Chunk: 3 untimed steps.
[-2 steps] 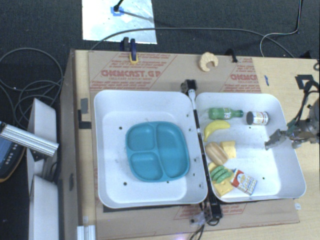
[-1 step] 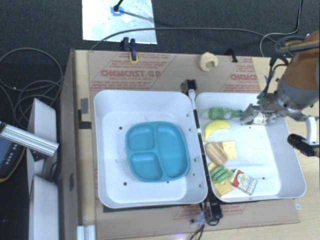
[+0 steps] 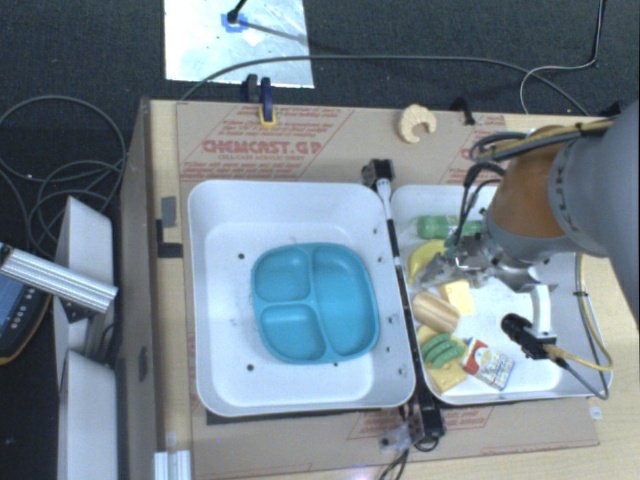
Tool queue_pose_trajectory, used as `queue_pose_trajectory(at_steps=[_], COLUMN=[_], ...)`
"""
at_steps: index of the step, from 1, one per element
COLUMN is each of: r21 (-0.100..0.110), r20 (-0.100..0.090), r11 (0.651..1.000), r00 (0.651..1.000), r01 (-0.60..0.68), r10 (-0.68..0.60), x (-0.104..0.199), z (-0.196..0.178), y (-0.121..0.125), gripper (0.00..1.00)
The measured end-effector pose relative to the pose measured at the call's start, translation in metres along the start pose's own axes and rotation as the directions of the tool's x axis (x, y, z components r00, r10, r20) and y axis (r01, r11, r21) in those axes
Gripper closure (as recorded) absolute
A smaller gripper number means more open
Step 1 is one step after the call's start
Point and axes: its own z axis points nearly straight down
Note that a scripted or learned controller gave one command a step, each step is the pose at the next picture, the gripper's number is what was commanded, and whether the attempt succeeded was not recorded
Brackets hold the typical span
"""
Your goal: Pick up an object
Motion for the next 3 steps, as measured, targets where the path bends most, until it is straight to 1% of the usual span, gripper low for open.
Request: queue_pose_trajectory(at_steps=[1, 2, 3], r21=[0.028, 0.032, -0.003], r20=[0.006, 0.003, 0.001], r11=[1.000, 0.999, 1.000], r00=[1.000, 1.000, 1.000], r01=[-0.001, -0.001, -0.001], r10=[0.001, 0.000, 0.001], x=[0.000, 0.001, 0.027], z=[0.001, -0.006, -0.102], y=[0.086, 0.085, 0.032], gripper=[0.00, 1.00, 1.00])
